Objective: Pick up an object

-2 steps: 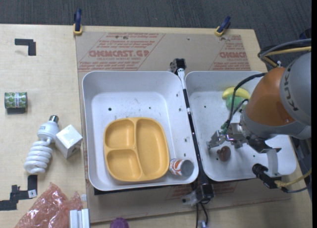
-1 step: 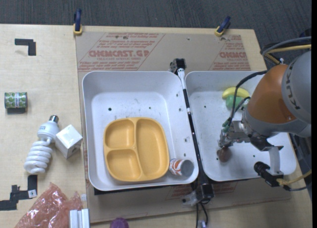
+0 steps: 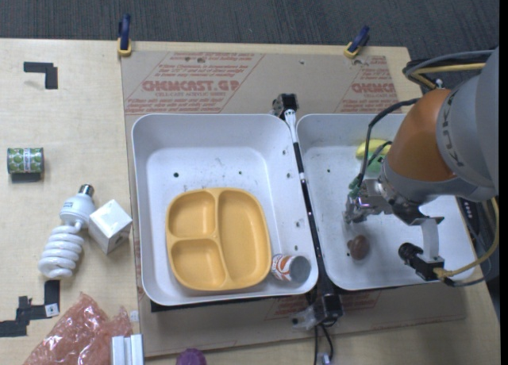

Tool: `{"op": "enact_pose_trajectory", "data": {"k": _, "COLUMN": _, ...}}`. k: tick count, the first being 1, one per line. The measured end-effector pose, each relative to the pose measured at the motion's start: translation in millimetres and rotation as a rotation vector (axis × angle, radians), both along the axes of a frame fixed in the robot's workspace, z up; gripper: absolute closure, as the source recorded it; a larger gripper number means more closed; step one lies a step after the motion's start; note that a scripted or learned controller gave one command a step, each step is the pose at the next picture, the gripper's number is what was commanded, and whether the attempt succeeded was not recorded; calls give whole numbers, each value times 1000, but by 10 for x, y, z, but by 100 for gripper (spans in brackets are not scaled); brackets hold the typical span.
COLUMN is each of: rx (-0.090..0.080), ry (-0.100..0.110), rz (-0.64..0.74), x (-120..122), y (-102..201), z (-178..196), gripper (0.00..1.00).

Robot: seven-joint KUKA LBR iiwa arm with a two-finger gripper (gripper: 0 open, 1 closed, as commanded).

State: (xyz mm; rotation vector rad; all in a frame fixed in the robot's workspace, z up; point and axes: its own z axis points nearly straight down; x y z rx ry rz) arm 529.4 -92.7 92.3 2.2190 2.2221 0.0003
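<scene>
Brown lump [image 3: 359, 247] in right bin [image 3: 333, 268], just below gripper [image 3: 356, 206]; approach step. Finger state: cannot tell. Next: descend squarely over lump, then clamp.

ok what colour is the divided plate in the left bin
Yellow-orange all over, plain with no pattern. The divided plate shows best in the camera view, lying in the left bin.

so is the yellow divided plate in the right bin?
No, the yellow divided plate lies in the left bin, beside a small cup.
</scene>
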Motion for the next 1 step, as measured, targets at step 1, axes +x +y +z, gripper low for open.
{"op": "enact_pose_trajectory", "data": {"k": 1, "rx": -1, "ry": 0, "rz": -1, "x": 65, "y": -475, "z": 114, "gripper": 100}}
